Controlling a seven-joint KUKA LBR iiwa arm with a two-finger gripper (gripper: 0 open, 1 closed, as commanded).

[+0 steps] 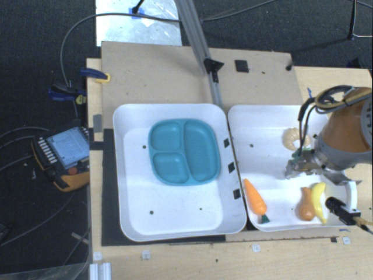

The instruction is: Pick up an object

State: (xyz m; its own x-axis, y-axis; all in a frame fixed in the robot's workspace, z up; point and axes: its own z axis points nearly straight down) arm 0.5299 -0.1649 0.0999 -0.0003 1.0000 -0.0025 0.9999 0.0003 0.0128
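Your gripper hangs low in the right bin, finger state impossible to tell; the carrot lies apart toward the divider; the banana sits just beside it.

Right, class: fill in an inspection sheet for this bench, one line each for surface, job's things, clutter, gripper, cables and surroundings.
Surface: tan bench board bearing left white bin and right white bin.
Job's things: orange toy carrot, yellow toy banana, orange pear-shaped toy and pale round toy in right bin.
Clutter: teal three-compartment plate in left bin.
Gripper: two-finger gripper low over right bin, between the pale toy and the banana.
Cables: black cables on floor.
Surroundings: dark carpet; handheld control pendant at left.
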